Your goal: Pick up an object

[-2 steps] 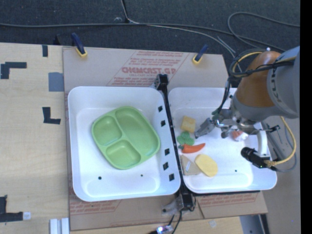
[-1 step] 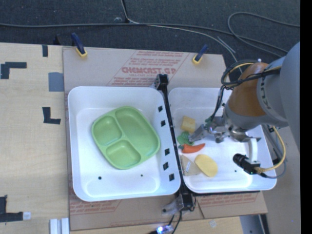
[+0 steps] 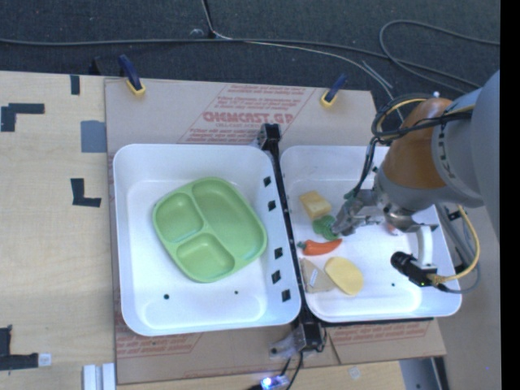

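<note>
**Objects in the right bin, claw low among them**

Objects for picking lie in the right bin [image 3: 443, 303], right of centre in the frame. Going left to right: the left bin [image 3: 130, 218] holds a green divided tray [image 3: 210, 227]. Past the divider, the right bin holds a tan wedge [image 3: 312, 276] at its lower left, a yellow block [image 3: 314, 204] above it, a red-orange pepper [image 3: 322, 247], a small green item [image 3: 324, 227] and a pale yellow piece [image 3: 345, 275]. The claw [image 3: 348, 218] sits just beside the green item; whether its fingers are apart or together I cannot tell. Both bins rest on the cardboard-covered worktop [image 3: 244, 112].
</note>
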`<state>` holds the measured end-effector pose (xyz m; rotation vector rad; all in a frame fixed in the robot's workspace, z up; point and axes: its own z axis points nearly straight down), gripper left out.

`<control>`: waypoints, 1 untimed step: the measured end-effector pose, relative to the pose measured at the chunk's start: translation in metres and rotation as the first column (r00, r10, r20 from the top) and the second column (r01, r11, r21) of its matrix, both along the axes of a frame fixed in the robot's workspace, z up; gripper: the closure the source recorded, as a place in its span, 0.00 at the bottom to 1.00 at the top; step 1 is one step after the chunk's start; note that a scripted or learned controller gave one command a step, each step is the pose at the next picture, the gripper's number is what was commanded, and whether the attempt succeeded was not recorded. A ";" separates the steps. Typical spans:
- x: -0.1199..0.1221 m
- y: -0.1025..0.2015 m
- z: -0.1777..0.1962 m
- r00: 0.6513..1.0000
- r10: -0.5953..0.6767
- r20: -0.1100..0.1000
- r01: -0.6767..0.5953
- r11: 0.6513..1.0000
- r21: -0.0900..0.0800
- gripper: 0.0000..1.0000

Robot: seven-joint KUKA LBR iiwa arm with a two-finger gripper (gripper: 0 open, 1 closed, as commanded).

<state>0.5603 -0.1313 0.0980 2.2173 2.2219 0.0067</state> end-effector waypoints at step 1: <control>0.003 -0.004 0.043 1.000 -0.001 -0.002 0.001 1.000 -0.002 1.00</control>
